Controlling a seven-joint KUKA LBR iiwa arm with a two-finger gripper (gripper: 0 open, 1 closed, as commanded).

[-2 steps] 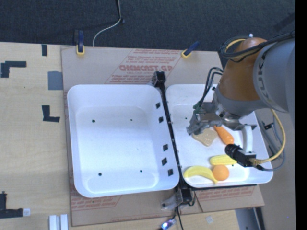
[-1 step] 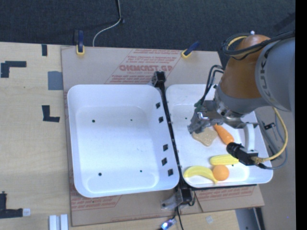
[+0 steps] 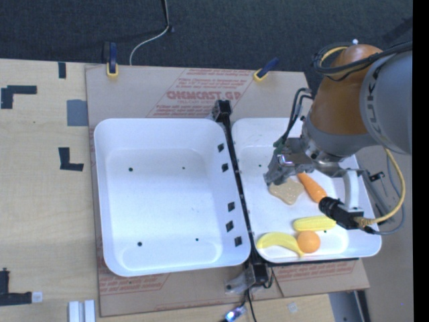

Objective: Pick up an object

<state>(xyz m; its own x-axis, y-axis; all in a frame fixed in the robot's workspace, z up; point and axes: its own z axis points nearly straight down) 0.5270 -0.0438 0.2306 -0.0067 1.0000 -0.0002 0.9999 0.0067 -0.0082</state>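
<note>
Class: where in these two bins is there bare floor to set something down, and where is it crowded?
The left bin floor is bare wall to wall. The right bin is crowded: gripper over bread, with carrot, corn, banana, orange. Only its far-left corner is bare.

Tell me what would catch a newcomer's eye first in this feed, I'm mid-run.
The grey and orange arm reaching in from the right, its gripper low over the right bin. Below it lie bright toy foods: a tan bread slice beside an orange carrot, then a corn cob, a banana and an orange ball near the front edge. The left bin sits alongside.
</note>
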